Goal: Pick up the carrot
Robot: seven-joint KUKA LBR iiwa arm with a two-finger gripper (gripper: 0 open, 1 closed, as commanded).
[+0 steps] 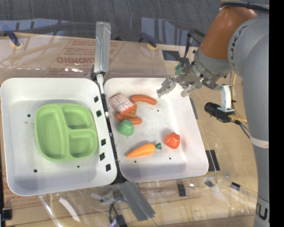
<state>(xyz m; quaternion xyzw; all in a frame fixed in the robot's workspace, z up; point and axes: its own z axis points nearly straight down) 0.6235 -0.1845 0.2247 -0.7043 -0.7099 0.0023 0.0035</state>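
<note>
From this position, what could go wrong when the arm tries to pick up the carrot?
1. The hand hovers over the far right corner of the right bin, well away from the carrot, so a long move could end off target.
2. The carrot lies flat and at a slant near the bin's front, so badly aligned fingers might slide off or push it.
3. The red tomato-like toy sits right beside the carrot's green end, so it could get bumped or grabbed instead.

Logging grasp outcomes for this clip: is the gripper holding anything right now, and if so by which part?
Nothing is held. The gripper hangs open above the right bin's far edge; the carrot lies in the bin.
</note>
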